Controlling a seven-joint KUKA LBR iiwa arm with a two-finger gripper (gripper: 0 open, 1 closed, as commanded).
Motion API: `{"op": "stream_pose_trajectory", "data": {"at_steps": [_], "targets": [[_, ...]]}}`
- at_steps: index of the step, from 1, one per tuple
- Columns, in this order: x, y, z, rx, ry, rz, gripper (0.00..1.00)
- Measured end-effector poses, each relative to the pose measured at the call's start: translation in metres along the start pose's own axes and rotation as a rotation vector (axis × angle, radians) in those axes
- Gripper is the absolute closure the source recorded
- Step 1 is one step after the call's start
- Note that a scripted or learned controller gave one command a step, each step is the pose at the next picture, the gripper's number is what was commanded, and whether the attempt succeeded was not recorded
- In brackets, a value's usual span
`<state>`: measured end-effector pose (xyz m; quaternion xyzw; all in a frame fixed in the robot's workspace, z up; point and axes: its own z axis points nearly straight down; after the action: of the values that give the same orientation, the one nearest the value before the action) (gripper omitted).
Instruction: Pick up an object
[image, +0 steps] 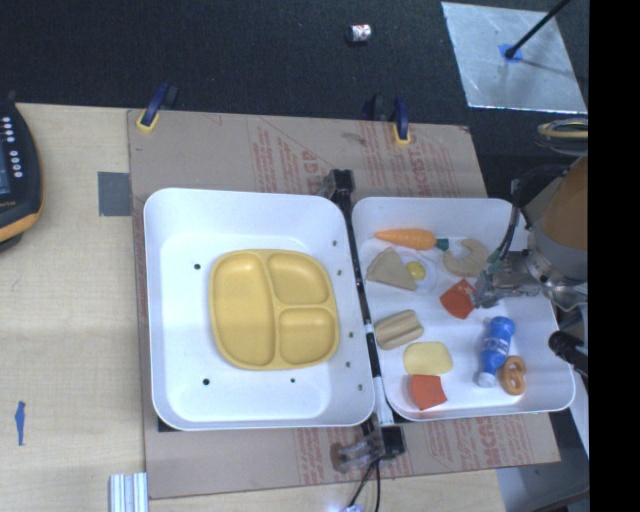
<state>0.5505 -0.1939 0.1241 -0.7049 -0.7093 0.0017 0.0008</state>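
Filling the left bin is a yellow divided plate. The right bin is crowded with toy food. The gripper is lowered there, its state impossible to tell. A red block is seen just left of it, touching or nearly.

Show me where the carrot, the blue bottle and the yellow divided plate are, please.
carrot (404, 238), camera view, middle of its orange body.
blue bottle (494, 346), camera view, middle of its blue body.
yellow divided plate (241, 305), camera view, floor of its long left compartment.
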Motion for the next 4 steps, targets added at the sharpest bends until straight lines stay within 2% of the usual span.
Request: {"op": "stream_pose_trajectory", "data": {"at_steps": [1, 2, 3, 4], "targets": [[0.000, 0.000, 0.000, 0.000, -0.001, -0.001, 0.00], [0.063, 0.014, 0.034, 0.003, 0.005, -0.005, 0.00], [-0.002, 0.074, -0.036, -0.012, -0.005, 0.003, 0.00], [-0.020, -0.008, -0.034, 0.005, 0.001, 0.006, 0.00]]}}
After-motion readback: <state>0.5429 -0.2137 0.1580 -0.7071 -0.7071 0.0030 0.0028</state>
